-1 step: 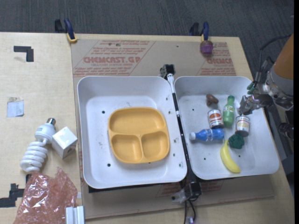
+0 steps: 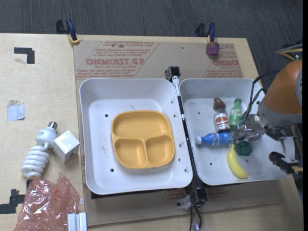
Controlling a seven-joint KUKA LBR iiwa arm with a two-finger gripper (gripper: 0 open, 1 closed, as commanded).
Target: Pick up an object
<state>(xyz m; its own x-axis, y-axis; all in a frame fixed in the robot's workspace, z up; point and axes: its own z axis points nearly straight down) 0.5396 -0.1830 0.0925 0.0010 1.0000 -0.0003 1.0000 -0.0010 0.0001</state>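
Note:
The right bin (image 2: 207,170) holds several small things. A blue bottle (image 2: 214,139) lies on its side, a small red-labelled bottle (image 2: 221,122) and a green bottle (image 2: 235,112) stand behind it, and a brown lump (image 2: 219,103) sits farther back. A yellow banana (image 2: 236,162) lies near the front, beside a dark green object (image 2: 244,148). My gripper (image 2: 244,133) is low in this bin, just right of the blue bottle, between the green bottle and the dark green object. The arm's orange band (image 2: 286,90) rises to the right.
The left bin (image 2: 96,172) carries a yellow divided plate (image 2: 143,138). On the bench to the left lie a spiral light bulb (image 2: 38,153), a white cube (image 2: 66,146) and crumpled pink plastic (image 2: 45,203). A purple object (image 2: 212,47) sits behind the bins.

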